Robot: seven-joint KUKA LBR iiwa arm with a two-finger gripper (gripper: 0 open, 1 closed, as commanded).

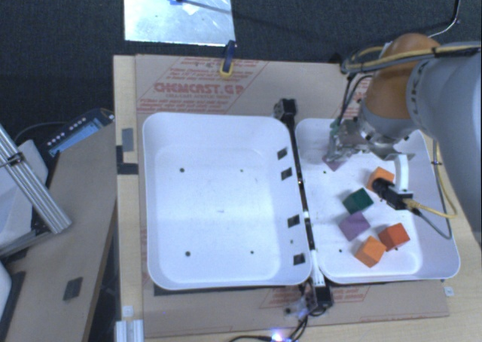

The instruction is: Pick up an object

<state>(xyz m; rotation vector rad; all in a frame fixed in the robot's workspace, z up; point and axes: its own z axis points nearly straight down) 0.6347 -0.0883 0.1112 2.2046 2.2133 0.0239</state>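
The hand [337,148] is seen low over the far left part of the right bin [429,269]; whether it is open cannot be told. A green block [358,200], purple block [353,224] and three orange blocks [370,251] are scattered nearby.

You have a silver sheet [179,0] lying on the dark floor beyond the bench. A yellow clip [226,69] sits on the cardboard [203,84] just below it.

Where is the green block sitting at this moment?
The green block lies in the right bin, near its middle, just above the purple block and below-left of the orange block.
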